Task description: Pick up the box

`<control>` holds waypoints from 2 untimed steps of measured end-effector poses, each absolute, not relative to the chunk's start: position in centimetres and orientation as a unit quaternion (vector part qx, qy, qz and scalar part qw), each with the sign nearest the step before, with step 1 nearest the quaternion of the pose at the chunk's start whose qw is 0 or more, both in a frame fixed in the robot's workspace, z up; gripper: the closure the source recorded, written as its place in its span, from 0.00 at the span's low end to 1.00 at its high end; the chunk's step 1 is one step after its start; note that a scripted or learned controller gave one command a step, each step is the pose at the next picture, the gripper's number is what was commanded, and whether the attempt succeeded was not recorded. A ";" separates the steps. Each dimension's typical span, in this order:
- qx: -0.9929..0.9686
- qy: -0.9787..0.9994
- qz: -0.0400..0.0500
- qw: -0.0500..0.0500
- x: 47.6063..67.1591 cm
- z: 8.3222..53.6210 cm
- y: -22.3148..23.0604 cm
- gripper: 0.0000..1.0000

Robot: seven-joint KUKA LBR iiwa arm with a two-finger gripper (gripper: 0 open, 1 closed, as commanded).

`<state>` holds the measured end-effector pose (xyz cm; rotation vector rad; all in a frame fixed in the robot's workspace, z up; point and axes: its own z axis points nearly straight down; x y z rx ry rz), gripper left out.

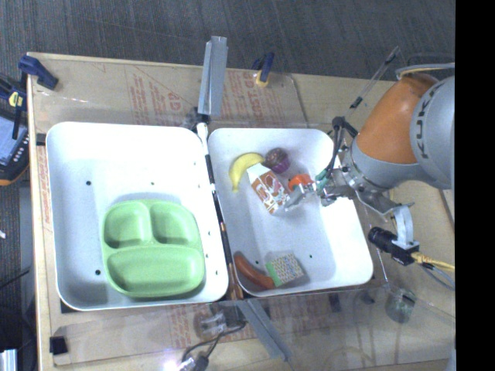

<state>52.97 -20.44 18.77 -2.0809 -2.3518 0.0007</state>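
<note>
A white carton box (pixel 265 187) with an orange and red picture lies tilted in the upper middle of the right bin (pixel 344 242). My gripper (pixel 295 196) reaches in from the right and is low over the bin, right against the box's right edge. Whether it grips the box is unclear from this angle. A small orange part (pixel 300 182) shows just above the gripper tip. The grey arm with its orange band (pixel 394 134) hangs over the bin's right rim.
A banana (pixel 243 167) and a dark purple fruit (pixel 278 160) lie just behind the box. A sausage (pixel 251 271) and a small patterned green packet (pixel 285 268) rest at the bin's front wall. The left bin (pixel 77 168) holds a green divided tray (pixel 153 247).
</note>
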 end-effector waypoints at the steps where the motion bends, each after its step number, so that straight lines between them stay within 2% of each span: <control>1: -0.602 -0.799 0.001 0.002 47.6 12.5 -17.3 0.00; 2: -0.566 -0.824 0.000 0.000 47.7 15.5 -15.4 0.00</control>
